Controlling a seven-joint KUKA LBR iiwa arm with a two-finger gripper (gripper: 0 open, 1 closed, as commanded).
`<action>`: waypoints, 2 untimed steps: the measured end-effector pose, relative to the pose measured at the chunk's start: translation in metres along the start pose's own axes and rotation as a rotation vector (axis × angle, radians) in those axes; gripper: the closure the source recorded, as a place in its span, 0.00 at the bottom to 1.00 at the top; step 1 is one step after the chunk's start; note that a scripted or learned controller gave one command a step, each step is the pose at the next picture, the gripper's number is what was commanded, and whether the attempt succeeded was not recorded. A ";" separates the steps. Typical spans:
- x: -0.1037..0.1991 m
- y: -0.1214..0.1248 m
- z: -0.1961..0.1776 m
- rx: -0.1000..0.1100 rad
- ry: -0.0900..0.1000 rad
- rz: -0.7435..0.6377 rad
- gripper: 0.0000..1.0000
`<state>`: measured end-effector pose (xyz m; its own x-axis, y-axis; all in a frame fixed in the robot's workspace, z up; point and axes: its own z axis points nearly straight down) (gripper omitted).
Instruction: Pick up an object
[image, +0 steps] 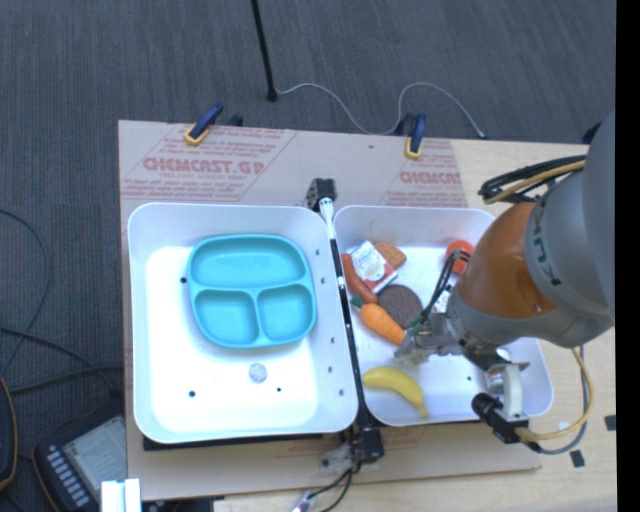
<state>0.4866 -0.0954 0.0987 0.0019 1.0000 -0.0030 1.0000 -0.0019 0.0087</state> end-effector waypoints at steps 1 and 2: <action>0.000 0.000 0.000 0.000 0.000 0.000 0.00; -0.001 -0.002 0.011 0.005 0.001 -0.002 0.00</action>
<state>0.4850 -0.0961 0.0873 0.0003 1.0000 -0.0016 1.0000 -0.0003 0.0038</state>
